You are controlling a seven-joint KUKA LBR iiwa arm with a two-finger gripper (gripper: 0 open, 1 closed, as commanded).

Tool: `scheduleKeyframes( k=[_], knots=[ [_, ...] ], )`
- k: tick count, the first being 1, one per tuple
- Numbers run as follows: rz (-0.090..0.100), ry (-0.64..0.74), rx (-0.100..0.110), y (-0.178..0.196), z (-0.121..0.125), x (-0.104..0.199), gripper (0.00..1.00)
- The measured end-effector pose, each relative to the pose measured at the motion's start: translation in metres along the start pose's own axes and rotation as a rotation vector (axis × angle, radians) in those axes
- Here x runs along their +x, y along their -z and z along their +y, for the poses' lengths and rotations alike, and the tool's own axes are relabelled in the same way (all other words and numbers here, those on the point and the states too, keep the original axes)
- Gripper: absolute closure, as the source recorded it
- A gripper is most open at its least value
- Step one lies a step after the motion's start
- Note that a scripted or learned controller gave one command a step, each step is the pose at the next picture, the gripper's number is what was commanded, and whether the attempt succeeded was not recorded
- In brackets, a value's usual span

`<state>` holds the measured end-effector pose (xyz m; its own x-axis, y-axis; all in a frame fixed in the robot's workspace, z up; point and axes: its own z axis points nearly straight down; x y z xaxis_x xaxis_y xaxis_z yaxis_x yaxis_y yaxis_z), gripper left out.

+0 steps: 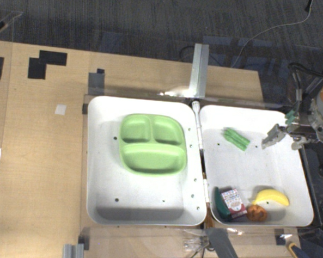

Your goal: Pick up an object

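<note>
My gripper (pixel 283 141) hangs over the right bin's (pixel 268 165) far right side, open, with nothing between its fingers. A small green ribbed object (pixel 236 139) lies to its left on the bin floor, a short gap away. At the bin's near edge lie a yellow banana (pixel 272 198), a small red and white carton (pixel 232 200) resting on a dark teal item (pixel 218 202), and a brownish-red object (pixel 257 213). The gripper stands well above and behind these.
The left bin (pixel 102 166) holds a light green divided plate (pixel 152 143). A metal divider post (pixel 200 73) stands between the bins at the back. Cables and the arm's body crowd the right edge beyond the bin.
</note>
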<state>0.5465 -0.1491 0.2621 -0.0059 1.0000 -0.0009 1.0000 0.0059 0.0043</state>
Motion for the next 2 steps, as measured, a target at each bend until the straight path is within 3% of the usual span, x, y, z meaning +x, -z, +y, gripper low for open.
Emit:
scheduleKeyframes(
  k=[1, 2],
  knots=[
    [0.001, 0.194, 0.0, -0.079, 0.065, 0.044, 0.0],
    [-0.002, 0.196, -0.003, -0.051, 0.069, -0.043, 0.0]
  ],
)
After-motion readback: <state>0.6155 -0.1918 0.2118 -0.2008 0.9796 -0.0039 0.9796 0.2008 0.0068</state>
